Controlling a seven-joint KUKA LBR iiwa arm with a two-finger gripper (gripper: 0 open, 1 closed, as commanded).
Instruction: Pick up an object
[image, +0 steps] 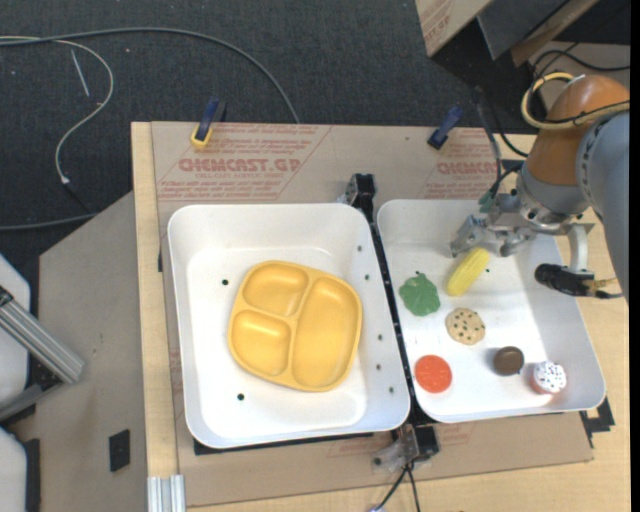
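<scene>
In the right bin (575, 330) lie several small items. There is a yellow corn-like piece (467, 271), a green leafy piece (420, 296), a speckled cookie (465, 326), a red disc (433, 373), a brown ball (508, 360) and a white spotted ball (548, 377). My gripper (490, 242) hangs low over the far part of this bin. It is just above and behind the upper end of the yellow piece, close to it or touching it. Nothing is visibly lifted.
The left bin (200, 260) holds a yellow divided plate (295, 325). The grey arm with its orange band (585, 100) comes in from the upper right. A black fitting (565, 280) sticks out beside the right bin's far right wall. Blue clamps (207, 122) sit at the board's far edge.
</scene>
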